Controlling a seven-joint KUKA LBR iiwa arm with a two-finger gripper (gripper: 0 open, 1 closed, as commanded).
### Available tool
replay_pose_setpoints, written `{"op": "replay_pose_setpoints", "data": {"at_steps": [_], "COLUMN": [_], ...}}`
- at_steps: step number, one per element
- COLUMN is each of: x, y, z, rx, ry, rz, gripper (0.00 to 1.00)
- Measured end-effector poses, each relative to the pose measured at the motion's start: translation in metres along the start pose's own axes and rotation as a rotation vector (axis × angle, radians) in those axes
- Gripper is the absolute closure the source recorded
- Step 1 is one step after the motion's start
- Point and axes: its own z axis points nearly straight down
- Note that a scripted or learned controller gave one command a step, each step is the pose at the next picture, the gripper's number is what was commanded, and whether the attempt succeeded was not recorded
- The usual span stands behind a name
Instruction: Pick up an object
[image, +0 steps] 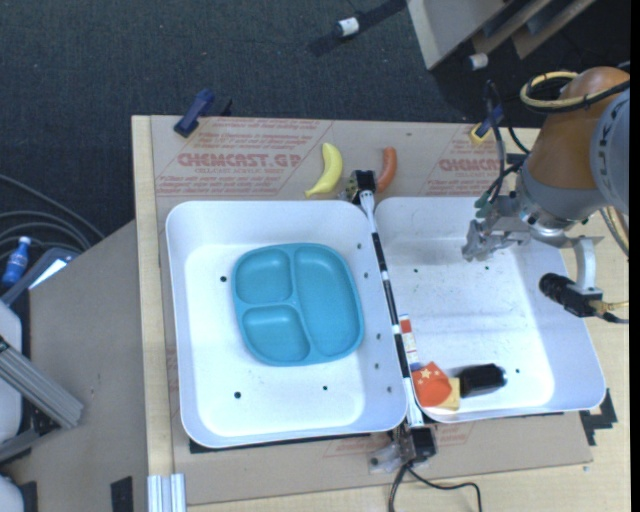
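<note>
Gripper (483, 243) hovers over bare floor of right white bin (560, 330), finger state indeterminable; small black block (481, 379) and red-orange toy (432, 385) lie well apart near front edge, so descending here risks an empty grasp.

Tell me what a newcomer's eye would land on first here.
The blue divided plate lying in the middle of the left bin stands out most. Next, the grey-and-orange arm's hand hangs over the right bin, whose near corner holds a red-and-orange object beside a black one.
</note>
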Motion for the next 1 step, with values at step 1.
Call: {"op": "replay_pose_setpoints", "data": {"at_steps": [1], "x": [0.0004], "y": [0.0006], "z": [-0.0101], "rx": [-0.002], "ry": [0.000], "rz": [-0.001], "gripper": [1.00]}}
